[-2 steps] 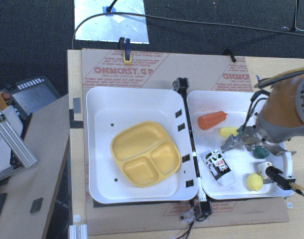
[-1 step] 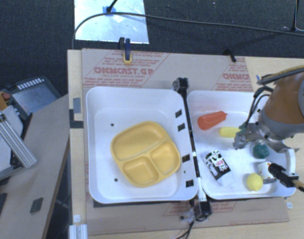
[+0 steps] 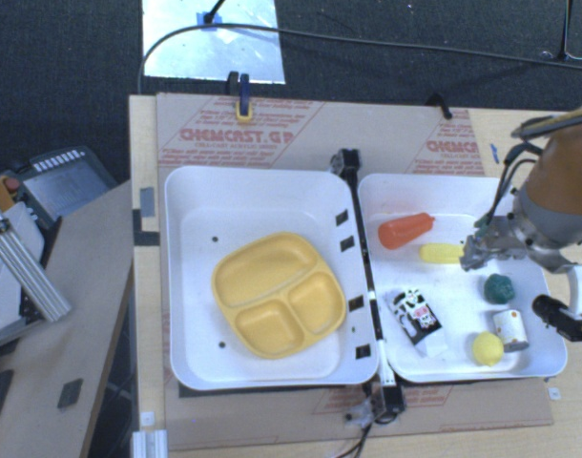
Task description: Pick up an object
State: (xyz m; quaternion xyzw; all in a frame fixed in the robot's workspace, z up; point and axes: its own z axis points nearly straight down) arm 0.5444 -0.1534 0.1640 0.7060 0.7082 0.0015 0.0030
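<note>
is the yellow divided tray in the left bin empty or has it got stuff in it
Empty. The yellow tray lies flat in the left bin, and all three of its compartments show bare yellow plastic.

Bench (image 3: 146,256) is seen as a pale wooden top, overlaid by a brown sheet (image 3: 301,127) printed in red lettering. Two shallow white bins are set directly on that sheet, touching side by side: left bin (image 3: 191,284), right bin (image 3: 434,187). A yellow clamp (image 3: 243,103) is fixed at the sheet's far edge.
</note>
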